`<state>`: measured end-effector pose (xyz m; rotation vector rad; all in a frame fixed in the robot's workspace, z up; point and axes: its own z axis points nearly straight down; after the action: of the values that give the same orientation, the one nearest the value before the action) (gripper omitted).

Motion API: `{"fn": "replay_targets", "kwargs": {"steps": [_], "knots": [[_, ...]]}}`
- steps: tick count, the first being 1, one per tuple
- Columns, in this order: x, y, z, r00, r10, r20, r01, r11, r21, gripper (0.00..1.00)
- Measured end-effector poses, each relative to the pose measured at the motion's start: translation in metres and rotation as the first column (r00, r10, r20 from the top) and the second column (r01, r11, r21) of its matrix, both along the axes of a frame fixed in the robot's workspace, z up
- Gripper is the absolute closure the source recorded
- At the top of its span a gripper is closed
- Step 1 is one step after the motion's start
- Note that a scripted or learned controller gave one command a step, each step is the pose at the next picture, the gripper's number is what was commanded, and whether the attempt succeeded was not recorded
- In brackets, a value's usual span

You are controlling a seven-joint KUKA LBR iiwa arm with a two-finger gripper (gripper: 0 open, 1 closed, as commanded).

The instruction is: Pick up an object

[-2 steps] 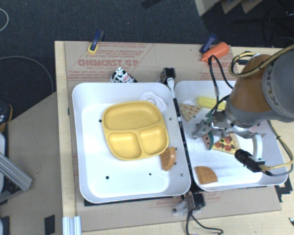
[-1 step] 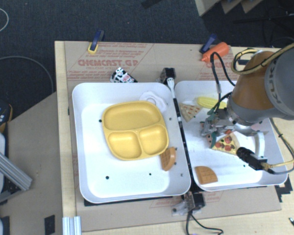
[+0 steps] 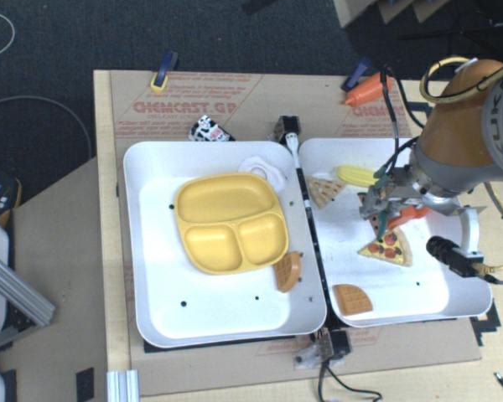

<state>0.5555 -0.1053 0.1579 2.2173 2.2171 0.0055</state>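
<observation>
- The pizza slice [image 3: 387, 248] lies in the right bin [image 3: 419, 301], directly under my tool [image 3: 383, 213].
- I judge this the approach step; I cannot tell the tool's state.
- Next: descend squarely onto the slice.

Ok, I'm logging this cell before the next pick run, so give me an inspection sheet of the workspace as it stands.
Surface: bench bears left bin and right bin side by side.
Job's things: right bin holds pizza slice, corn, cookie and a tan wedge; a red piece lies beside the gripper.
Clutter: left bin holds yellow tray, a brown piece and a white ring.
Gripper: gripper sits low over the pizza slice; finger state unclear.
Cables: wires run along the arm; more hang at the front edge.
Surroundings: clamps on the back edge, dark carpet.
</observation>
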Motion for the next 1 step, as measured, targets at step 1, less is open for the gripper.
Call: {"fn": "replay_targets", "kwargs": {"steps": [1], "knots": [[0.0086,0.0023,0.0616,1.000,0.002,0.002,-0.002,1.000,0.000,1.00]]}}
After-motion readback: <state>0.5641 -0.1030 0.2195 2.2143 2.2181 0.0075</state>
